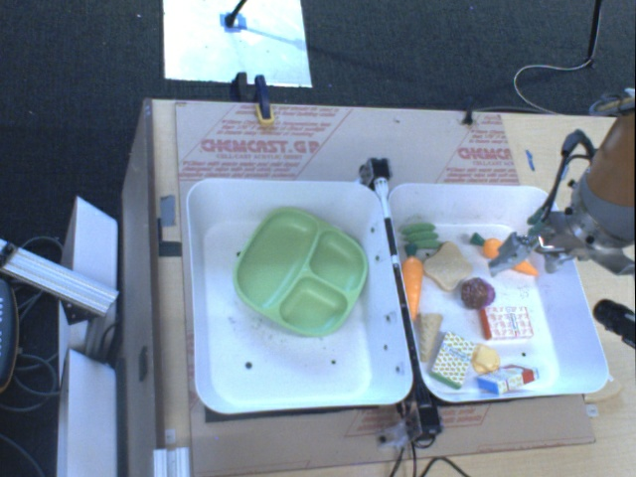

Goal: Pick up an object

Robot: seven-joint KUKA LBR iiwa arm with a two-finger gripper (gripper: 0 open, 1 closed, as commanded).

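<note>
In the right bin (pixel 586 351), near its upper right part, the hand (pixel 517 253) reaches in from the right and hangs low over a small orange piece (pixel 493 248), with its tips spread a little to either side and nothing visibly caught between them, so it looks released (whether a tip touches the piece is too small to tell). Just left of it lies a slice of toast (pixel 449 265), with a dark red ball (pixel 478 291) just below the toast. A carrot (pixel 412 282) lies lengthwise along the bin's left wall, and green pods (pixel 420 234) sit above it. Toward the near edge lie a red-printed card (pixel 508 321), a patterned packet (pixel 452 359), a yellow lump (pixel 486 358) and a small carton (pixel 507 378), close together. The left bin (pixel 214 366) holds a green divided plate (pixel 300 271), tilted slightly. Both bins rest on the surface (pixel 248 142), on a sheet printed with red letters.
</note>
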